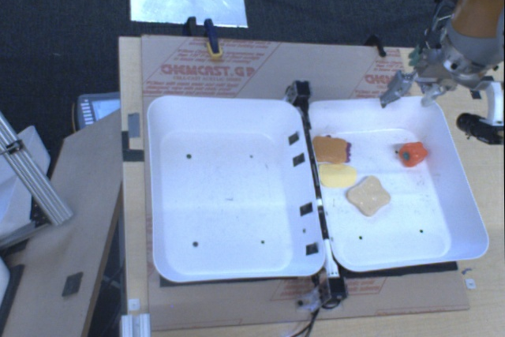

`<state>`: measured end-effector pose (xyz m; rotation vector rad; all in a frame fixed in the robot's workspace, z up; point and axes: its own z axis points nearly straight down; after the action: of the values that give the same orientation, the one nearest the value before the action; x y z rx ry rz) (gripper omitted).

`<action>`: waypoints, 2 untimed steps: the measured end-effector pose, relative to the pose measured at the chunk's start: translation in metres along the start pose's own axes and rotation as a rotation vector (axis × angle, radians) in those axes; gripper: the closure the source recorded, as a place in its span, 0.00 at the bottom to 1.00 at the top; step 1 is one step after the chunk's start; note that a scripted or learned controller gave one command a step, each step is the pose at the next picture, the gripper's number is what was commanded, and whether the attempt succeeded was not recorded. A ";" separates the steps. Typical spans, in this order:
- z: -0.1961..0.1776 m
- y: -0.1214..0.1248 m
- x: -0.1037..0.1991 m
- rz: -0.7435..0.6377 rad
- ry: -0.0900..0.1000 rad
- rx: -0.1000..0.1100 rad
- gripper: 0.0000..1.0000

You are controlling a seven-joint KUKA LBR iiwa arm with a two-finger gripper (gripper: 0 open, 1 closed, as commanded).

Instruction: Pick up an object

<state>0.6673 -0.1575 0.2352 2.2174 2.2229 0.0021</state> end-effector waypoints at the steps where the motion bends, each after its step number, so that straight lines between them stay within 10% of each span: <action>1: -0.099 -0.056 0.090 -0.009 0.003 -0.007 0.00; 2: -0.104 -0.055 0.084 -0.006 0.000 -0.004 1.00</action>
<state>0.6124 -0.0734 0.3387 2.2091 2.2269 0.0069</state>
